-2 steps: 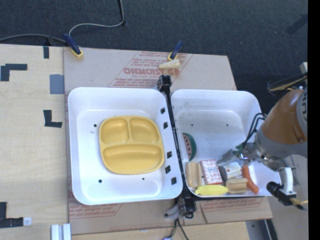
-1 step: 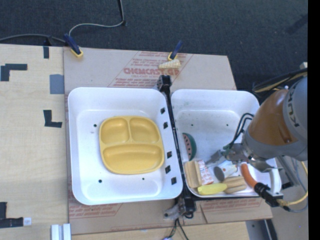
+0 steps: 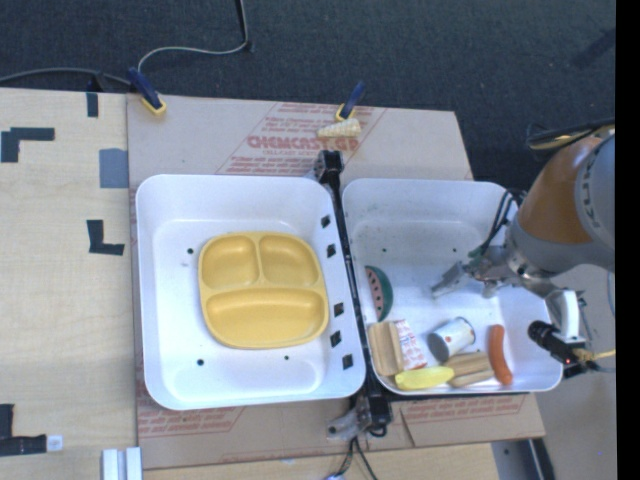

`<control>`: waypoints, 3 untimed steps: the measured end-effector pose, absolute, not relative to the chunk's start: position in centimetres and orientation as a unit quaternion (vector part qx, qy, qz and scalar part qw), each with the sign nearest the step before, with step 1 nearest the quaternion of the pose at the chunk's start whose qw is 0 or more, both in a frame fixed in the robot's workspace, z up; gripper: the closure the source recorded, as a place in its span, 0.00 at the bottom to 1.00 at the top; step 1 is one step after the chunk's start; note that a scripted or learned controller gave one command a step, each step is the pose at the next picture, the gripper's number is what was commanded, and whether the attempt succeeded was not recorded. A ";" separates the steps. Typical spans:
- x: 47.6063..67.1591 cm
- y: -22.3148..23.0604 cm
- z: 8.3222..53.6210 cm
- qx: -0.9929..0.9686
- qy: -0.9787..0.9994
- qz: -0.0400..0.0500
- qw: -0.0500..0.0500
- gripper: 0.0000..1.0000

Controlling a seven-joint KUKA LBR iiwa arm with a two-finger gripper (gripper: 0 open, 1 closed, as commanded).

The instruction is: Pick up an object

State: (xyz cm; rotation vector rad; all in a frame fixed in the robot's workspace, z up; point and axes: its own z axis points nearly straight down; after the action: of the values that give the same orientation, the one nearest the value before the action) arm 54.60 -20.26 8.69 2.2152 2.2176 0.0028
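The right bin (image 3: pixel 420 208) holds several small items along its near side: a watermelon slice (image 3: pixel 379 291), a brown wafer (image 3: pixel 383 348), a red-and-white packet (image 3: pixel 408 343), a small can (image 3: pixel 453 336), a yellow banana (image 3: pixel 424 377), a tan stick (image 3: pixel 470 368) and an orange-red sausage (image 3: pixel 499 354). My gripper (image 3: pixel 462 276) hangs over the middle right of this bin, just beyond the can and the sausage. Nothing shows in its grasp. The grey arm with its orange band (image 3: pixel 560 203) comes in from the right.
The left bin (image 3: pixel 165 268) carries a yellow divided plate (image 3: pixel 264 290). A black divider (image 3: pixel 340 268) runs between the bins. Both bins sit on cardboard (image 3: pixel 230 138) held by clamps (image 3: pixel 147 90). A cable (image 3: pixel 235 8) lies on the dark floor behind.
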 end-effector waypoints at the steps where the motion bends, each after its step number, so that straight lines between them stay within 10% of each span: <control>1: 59.2 -22.2 8.6 0.706 0.708 0.001 0.000 0.00; 2: 51.5 -22.0 8.7 0.707 0.707 0.001 0.001 0.00; 3: 48.6 -21.7 8.7 0.707 0.707 0.001 0.005 0.00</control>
State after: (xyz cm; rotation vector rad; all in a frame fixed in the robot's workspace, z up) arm 48.63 -21.69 8.69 2.2137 2.2151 0.0038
